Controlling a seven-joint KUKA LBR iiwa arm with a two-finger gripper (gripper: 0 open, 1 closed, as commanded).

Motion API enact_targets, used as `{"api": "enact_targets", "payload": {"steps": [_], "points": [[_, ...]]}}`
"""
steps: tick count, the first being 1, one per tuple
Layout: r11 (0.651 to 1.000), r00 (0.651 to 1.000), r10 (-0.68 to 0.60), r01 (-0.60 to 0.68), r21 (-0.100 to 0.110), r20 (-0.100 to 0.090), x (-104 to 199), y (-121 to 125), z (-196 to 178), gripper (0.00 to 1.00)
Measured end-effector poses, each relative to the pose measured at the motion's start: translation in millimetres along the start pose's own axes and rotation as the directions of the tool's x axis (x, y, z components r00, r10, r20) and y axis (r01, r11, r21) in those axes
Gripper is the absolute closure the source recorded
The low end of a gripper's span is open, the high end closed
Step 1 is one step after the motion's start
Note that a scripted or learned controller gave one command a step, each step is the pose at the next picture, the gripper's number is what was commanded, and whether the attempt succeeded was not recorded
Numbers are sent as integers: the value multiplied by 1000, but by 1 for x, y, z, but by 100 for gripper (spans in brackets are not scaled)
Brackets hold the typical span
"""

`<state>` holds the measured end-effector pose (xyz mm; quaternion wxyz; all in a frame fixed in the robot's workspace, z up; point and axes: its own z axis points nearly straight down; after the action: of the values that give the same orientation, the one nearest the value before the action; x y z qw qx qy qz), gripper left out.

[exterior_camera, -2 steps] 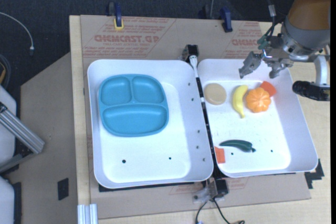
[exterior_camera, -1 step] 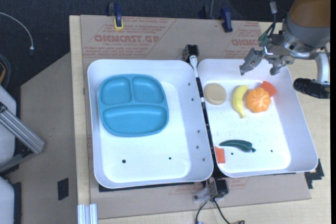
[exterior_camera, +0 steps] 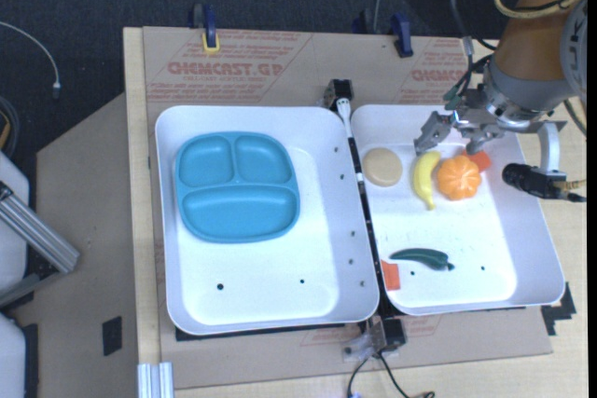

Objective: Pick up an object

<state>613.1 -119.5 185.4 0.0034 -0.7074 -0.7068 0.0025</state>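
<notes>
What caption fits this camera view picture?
Open gripper hovers above banana and orange in the right bin; blue plate sits left.

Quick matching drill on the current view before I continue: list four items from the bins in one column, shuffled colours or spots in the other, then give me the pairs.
Things:
1. divided plate
2. banana
3. round orange fruit
4. dark green pepper

Descriptions:
A. yellow, just left of the orange fruit
B. blue, alone in the left bin
C. lying near the right bin's front edge
D. directly below the gripper in the picture

Pairs: 1-B, 2-A, 3-D, 4-C
</notes>
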Motion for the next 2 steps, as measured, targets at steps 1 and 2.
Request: {"api": "enact_targets", "payload": {"steps": [1, 2], "points": [[1000, 1000, -1, 1, 0, 0, 2, 4, 63, 0], [1000, 1000, -1, 1, -11, -1, 3, 6, 98, 0]]}}
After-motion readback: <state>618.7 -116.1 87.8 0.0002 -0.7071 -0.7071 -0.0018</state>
